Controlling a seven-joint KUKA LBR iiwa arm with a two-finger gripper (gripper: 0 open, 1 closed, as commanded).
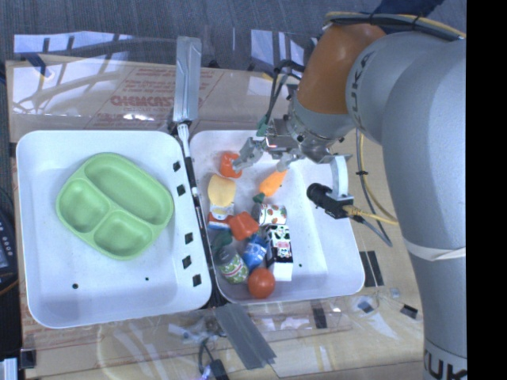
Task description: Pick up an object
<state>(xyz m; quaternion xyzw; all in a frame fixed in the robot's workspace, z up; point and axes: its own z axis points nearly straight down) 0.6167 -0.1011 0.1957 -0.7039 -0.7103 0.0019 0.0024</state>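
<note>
My gripper point(267, 157) hangs over the back of the right bin point(337, 252), open, with nothing between its fingers. One finger point(250, 152) reaches toward a small orange-red toy point(229, 163), the other finger point(283, 162) sits just above an orange carrot point(273, 182). Toward the front lie a yellow toy point(222, 188), a red piece point(243, 226), a black-and-white patterned box point(280, 244), a blue item point(254, 253), a green can point(232, 268) and a red ball point(261, 283).
The left bin point(47, 283) holds a green divided plate point(115, 204). A black clip point(326, 198) on the arm's cable hangs over the right bin's right part. A grey divider point(187, 85) stands between the bins at the back.
</note>
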